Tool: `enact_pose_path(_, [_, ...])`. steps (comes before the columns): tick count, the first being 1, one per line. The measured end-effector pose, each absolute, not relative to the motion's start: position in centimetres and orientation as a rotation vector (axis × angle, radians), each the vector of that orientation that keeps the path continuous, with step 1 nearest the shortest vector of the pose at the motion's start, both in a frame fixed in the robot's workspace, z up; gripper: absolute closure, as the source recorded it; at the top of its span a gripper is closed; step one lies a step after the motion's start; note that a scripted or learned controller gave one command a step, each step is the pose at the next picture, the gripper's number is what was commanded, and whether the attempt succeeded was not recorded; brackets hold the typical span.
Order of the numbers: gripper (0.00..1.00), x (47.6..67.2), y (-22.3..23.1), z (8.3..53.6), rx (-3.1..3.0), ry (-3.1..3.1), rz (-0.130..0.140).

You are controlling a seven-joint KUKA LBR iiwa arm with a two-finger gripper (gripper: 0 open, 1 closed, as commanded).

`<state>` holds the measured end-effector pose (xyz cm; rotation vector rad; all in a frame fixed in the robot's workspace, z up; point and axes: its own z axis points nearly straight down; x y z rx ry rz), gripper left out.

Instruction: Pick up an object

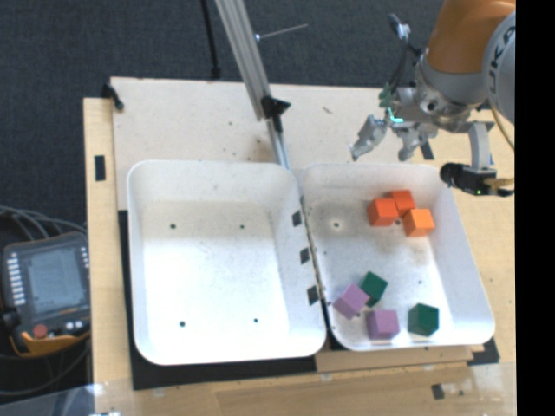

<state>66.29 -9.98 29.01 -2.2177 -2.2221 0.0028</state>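
The right bin (pixel 460 232) holds several small blocks. Three orange blocks (pixel 399 211) cluster near its far right side. Two purple blocks (pixel 352 302) and two dark green blocks (pixel 423 319) lie near its front edge. My gripper (pixel 387 141) hangs above the bin's far rim, well above the blocks, open with its two fingers spread and nothing between them. The orange blocks lie just in front of and below it.
The left bin (pixel 217 258) sits beside the right one, sharing a middle divider. A slanted metal pole (pixel 247 59) rises from the back of the bench near the bins' junction. A teach pendant (pixel 48 284) rests off the bench at left.
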Motion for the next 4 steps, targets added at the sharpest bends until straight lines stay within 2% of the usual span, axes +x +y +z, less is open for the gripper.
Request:
enact_pose_path(1, [0.0, 66.3, -10.0, 29.2, -2.219, -2.226, 0.001])
enact_pose_path(4, [0.0, 65.2, -11.3, 11.0, -2.224, -2.216, 0.006])
